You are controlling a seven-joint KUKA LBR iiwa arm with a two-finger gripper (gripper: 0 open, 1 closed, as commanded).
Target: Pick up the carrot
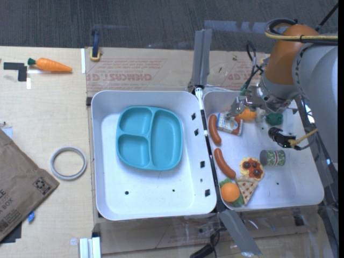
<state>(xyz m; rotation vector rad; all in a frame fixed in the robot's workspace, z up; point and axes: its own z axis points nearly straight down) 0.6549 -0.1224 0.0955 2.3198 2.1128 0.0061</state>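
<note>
Though looked at closely, could not tell whether the jaws stood wide or narrow, or gripped anything. Found them at the end of the arm (285, 58), low over the far part of the right bin (301, 190), just above a small orange round thing (248, 113) and just beside a printed packet (230, 124).

Spotted the carrot (51, 65) well apart from there: out on the bare bench (43, 117) at the far left, outside both bins, lying flat with its green end to the left and its tip to the right. Touched by nothing. Noted a black L-shaped mark (16, 69) just beside its green end.

Counted in the right bin two sausages (215, 129) (224, 163) along the left wall, a pizza slice (247, 190) touching an orange ball (230, 191) at the near corner, a round piece with red spots (251, 167) and a small can (273, 157) on its side.

Saw in the left bin (102, 144) a blue divided plate (150, 138), lying flat near the middle.

Noticed on the bench, near the left bin, a ring of tape (68, 162) and the corner of a cardboard box (19, 187).
</note>
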